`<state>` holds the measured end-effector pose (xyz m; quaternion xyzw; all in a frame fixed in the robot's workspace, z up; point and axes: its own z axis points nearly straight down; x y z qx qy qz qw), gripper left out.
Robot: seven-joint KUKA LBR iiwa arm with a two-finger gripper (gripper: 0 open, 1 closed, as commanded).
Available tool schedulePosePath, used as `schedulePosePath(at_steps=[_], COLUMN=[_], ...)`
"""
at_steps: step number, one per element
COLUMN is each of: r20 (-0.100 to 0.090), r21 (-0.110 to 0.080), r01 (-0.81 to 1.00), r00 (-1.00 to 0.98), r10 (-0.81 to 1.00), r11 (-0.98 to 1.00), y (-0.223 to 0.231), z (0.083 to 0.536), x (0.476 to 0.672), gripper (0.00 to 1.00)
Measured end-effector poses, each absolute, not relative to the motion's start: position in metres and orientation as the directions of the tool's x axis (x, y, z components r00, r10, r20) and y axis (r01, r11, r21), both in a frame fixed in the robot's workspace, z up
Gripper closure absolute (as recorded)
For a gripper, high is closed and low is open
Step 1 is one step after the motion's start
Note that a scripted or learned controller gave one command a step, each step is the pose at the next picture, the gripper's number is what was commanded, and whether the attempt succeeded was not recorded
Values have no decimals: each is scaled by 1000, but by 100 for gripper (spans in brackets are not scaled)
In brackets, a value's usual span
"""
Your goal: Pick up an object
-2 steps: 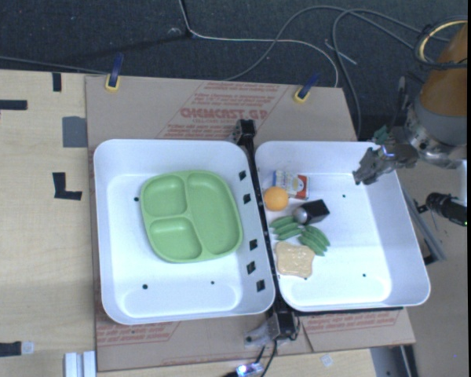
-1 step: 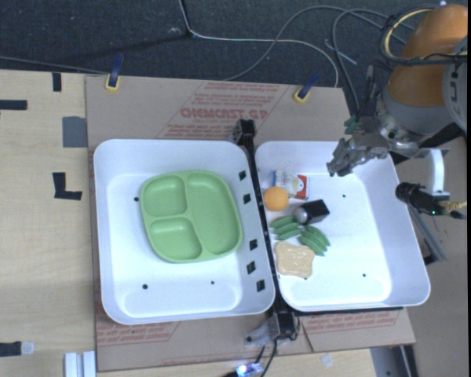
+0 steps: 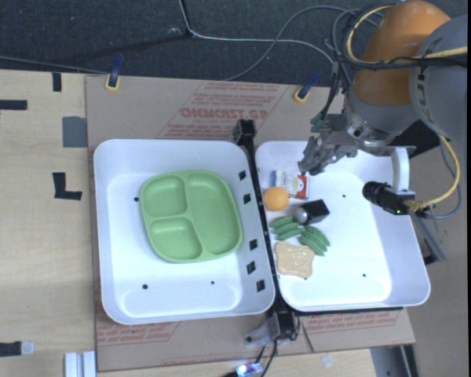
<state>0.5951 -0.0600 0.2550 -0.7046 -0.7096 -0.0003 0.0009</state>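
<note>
My gripper point(image 3: 311, 162) hangs over the far left part of the right bin point(image 3: 377, 273), with nothing visibly held. Just below and left of it lies a small white and red carton point(image 3: 290, 184). An orange ball point(image 3: 275, 199) rests against the bin's left wall. A small black and grey object point(image 3: 310, 210) lies beside it. In front of that are green pea pods point(image 3: 300, 232) and a tan slice of bread point(image 3: 293, 260).
The left bin point(image 3: 118, 289) holds a green divided plate point(image 3: 191, 215). A black divider with clips point(image 3: 255, 210) runs between the two bins. Cables trail across the bench behind the bins.
</note>
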Motion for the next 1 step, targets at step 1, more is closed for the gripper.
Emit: schedulePosePath(at_steps=[1], r20=[1], r21=[-3], r01=[1000], r00=[-6], r10=[1000], r11=[6], y=[-7], z=[238], x=[606], gripper=[100])
